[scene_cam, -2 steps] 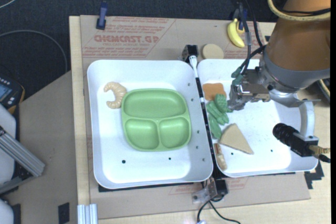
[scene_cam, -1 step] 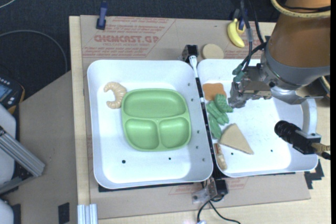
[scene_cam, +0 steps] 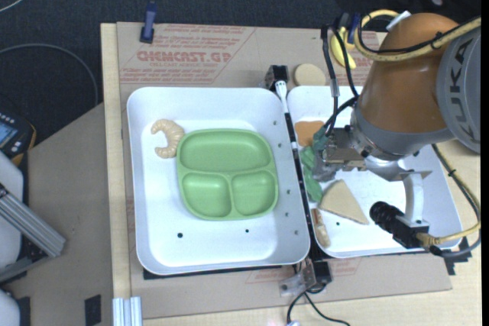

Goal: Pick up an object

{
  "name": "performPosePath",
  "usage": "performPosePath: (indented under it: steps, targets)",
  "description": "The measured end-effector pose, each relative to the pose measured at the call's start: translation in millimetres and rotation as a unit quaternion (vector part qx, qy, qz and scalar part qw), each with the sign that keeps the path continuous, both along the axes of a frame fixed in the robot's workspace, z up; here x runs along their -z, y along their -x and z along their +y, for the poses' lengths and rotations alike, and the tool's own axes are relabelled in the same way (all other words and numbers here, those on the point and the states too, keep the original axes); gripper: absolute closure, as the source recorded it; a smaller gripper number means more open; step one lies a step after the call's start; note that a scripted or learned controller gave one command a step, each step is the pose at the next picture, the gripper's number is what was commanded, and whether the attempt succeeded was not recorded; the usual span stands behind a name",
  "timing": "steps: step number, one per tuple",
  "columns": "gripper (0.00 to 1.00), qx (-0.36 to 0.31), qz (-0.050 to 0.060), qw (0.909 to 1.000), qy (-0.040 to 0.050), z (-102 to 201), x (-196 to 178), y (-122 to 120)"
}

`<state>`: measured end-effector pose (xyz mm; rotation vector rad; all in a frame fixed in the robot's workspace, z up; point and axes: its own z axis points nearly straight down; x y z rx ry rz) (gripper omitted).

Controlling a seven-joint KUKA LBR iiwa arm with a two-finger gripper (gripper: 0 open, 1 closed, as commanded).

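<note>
The gripper [scene_cam: 330, 156], its grasp hidden so I cannot tell if it holds anything, hangs low over the right bin's [scene_cam: 443, 221] left edge, above a green item [scene_cam: 312, 164] beside the wedge [scene_cam: 344, 204], and could snag the rim.

A brown cardboard sheet [scene_cam: 191, 50] printed in red lies under both white bins [scene_cam: 153, 240]. A blue clip [scene_cam: 148, 24] sits at its far left corner; black cables [scene_cam: 46, 57] trail across the dark floor.
</note>
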<state>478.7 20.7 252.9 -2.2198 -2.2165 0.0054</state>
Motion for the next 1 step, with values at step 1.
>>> performPosePath:
  steps: [1]
  targets:
    - [1.0, -0.004, -0.004, 1.0, 0.0, 71.9, -12.8, -0.5]
